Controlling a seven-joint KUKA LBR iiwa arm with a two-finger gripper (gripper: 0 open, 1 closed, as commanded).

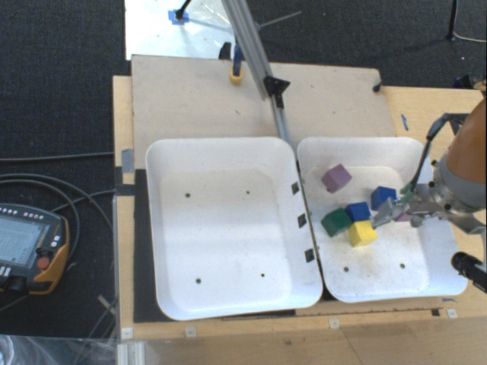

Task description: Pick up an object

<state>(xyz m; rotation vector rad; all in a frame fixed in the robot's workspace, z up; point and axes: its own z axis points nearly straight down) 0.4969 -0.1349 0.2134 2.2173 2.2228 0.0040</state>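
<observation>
One grey arm reaching low from the right, fingers (386, 214) just beside yellow cube (362, 233), grip state unclear

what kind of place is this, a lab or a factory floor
Most likely a robotics lab or test cell. A robot arm reaches over two white bins holding small coloured blocks, a handheld control pendant with cables lies on dark carpet, and the bench looks makeshift.
</observation>
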